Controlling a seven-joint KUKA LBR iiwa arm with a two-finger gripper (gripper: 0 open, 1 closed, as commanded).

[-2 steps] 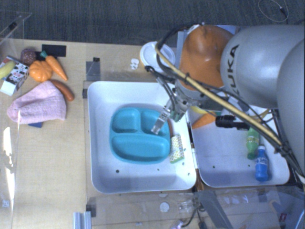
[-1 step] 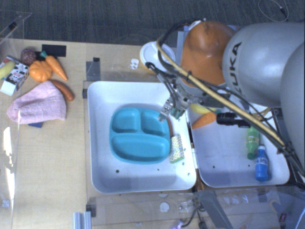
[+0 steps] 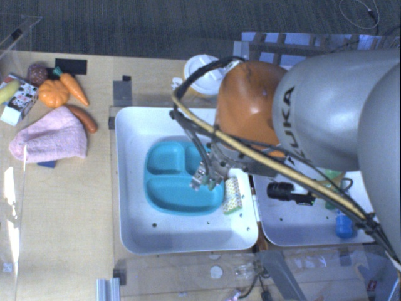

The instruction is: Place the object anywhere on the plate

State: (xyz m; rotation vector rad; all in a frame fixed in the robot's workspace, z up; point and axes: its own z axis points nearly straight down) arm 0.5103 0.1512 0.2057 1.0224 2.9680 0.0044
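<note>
The arm swings in from the right and hangs low over the left bin, its bulk covering that bin's far right corner and much of the right bin. The tool is down over the right edge of the plate, a blue divided dish lying in the middle of the left bin. Whether the tool has anything, or how far it is parted, I cannot tell: it is small, dark and blurred against the plate.

Just off the plate's right edge, on the bin floor, lies a pale green-spotted sponge, tilted, close to the tool but not clearly in it. Black and yellow cables cross in front of the wrist and muddle that spot further.

In the right bin, a black object lies near the left wall and a blue object sits nearer the front, half under the arm.

Over at the desk's far left corner: a pink cloth, a carrot, a small orange pumpkin, and a packet cut off by the edge.
</note>
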